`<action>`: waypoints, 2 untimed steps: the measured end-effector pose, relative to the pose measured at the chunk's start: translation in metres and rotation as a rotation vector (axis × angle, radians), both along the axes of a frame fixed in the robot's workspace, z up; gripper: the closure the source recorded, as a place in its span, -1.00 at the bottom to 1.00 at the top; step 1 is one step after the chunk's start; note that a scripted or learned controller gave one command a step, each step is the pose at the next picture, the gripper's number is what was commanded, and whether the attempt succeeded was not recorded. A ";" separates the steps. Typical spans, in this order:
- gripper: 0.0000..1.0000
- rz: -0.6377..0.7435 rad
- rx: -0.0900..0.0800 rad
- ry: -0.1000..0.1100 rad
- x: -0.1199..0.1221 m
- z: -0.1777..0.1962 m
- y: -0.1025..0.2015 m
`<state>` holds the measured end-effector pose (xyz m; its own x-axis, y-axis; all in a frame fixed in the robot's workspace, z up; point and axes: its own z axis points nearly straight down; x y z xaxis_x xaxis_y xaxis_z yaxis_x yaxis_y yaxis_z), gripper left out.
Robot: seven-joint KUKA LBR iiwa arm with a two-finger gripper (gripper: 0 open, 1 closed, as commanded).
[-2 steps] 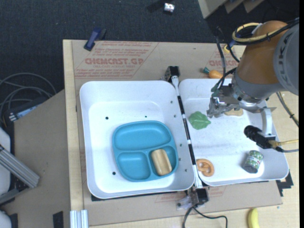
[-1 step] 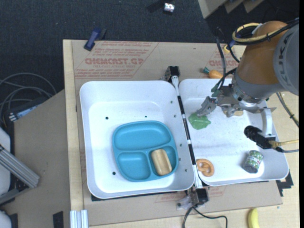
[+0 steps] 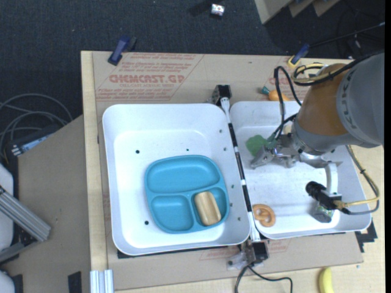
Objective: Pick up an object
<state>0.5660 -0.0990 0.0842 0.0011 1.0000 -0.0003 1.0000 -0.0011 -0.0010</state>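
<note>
From the camera view you see two white bins side by side on the bench; the left bin (image 3: pixel 116 163) carries a blue divided tray (image 3: pixel 177 182) near its middle, with a tan cylinder (image 3: pixel 208 207) lying in the tray's compartment nearest the bin's front right corner. In the right bin (image 3: pixel 287 221) the arm (image 3: pixel 342 108) reaches low over the back half; its gripper (image 3: pixel 267 153) sits at the green object (image 3: pixel 256 143) near the bin's back left corner, touching or just beside it; I cannot tell how the claw stands. A pretzel-shaped piece (image 3: pixel 264 215) lies at the front left corner of that bin, well apart from the gripper. You should judge the pick unfinished: nothing is visibly lifted; the grasp and the lift are left.
</note>
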 end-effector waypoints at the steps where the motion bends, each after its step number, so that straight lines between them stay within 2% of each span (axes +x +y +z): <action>1: -1.00 0.001 0.000 -0.003 0.064 0.001 0.007; 2: -1.00 0.000 0.001 0.001 0.028 0.000 -0.002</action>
<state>0.5935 -0.1014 0.0845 0.0007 1.0000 0.0004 1.0000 -0.0007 -0.0015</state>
